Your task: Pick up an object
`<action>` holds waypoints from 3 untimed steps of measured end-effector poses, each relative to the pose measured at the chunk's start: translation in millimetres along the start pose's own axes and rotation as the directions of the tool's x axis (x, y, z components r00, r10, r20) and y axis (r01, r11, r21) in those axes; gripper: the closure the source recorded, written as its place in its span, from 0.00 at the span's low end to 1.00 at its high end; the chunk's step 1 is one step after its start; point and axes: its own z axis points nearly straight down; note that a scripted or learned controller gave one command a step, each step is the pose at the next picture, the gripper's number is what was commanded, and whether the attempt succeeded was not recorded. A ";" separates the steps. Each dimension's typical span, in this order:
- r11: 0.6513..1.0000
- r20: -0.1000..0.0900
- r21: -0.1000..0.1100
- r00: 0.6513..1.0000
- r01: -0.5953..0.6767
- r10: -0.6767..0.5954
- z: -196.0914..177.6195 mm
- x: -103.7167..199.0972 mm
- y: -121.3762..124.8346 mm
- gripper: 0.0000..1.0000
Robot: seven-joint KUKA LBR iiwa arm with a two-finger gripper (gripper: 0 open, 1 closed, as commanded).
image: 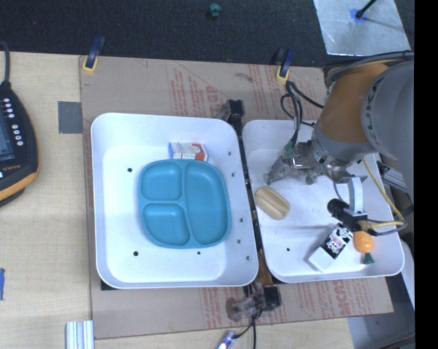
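Nearest the gripper (292, 169) lies a tan oval piece (271, 202), rather like a small bread roll. It rests on the floor of the right bin (295, 249), close to that bin's left wall and just in front of the gripper, apart from it. Toward the front right corner of the same bin lies a small white carton (330, 247) with a black pattern on one face, tilted on its side. A little orange ball (364, 241) sits just beside the carton, on its right.

The gripper hangs over the bare back part of the right bin. Whether it is open or closed cannot be told from this slanted view, and no object shows in its grip. The grey arm (393, 115) with its orange band comes in from the right, over the bin's far right corner.

The left bin (113, 195) touches the right one along their shared edge. It holds a blue divided plate (183, 202) (three compartments, lying flat near the middle). A small red and white box (187, 151) sits just behind the plate, touching its far rim.

Both bins stand on a brown cardboard sheet (168, 86), which two blue clamps (93, 53) (282, 62) pin at its far edge. The sheet lies on the pale wooden table (37, 253), and a handheld controller (4, 147) with an orange rim rests at the table's left edge, well apart from the bins.
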 end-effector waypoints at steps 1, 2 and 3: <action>1.000 -0.001 -0.003 1.000 0.001 -0.001 -0.8 -19.8 53.9 0.00; 1.000 -0.001 0.000 1.000 0.000 0.000 0.1 3.5 -21.5 0.00; 1.000 -0.001 -0.003 1.000 0.000 0.000 -0.7 -15.8 31.3 0.00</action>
